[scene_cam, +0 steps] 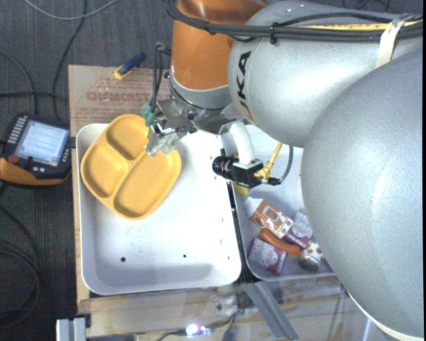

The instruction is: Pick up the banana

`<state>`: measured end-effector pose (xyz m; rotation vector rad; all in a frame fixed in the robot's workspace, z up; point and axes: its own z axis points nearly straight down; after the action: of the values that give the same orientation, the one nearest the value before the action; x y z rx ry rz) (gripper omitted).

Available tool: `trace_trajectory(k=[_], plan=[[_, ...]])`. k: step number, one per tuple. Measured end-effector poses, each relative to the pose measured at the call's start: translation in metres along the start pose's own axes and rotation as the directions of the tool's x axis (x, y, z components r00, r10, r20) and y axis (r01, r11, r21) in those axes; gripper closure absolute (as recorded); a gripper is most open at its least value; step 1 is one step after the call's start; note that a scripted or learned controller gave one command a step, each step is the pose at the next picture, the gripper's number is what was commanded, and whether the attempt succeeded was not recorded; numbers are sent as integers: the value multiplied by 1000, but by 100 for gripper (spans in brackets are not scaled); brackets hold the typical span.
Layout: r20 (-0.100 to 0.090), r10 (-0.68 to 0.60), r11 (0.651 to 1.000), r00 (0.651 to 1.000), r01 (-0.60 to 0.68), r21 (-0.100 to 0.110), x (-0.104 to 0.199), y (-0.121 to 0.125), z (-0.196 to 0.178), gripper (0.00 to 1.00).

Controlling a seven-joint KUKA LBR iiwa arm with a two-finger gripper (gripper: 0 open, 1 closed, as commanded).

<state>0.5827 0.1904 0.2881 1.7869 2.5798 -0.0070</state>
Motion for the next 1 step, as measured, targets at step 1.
trace_trajectory(k=[1], plan=[[-7,79,997,997,-79,-7,50,-61,198,100]])
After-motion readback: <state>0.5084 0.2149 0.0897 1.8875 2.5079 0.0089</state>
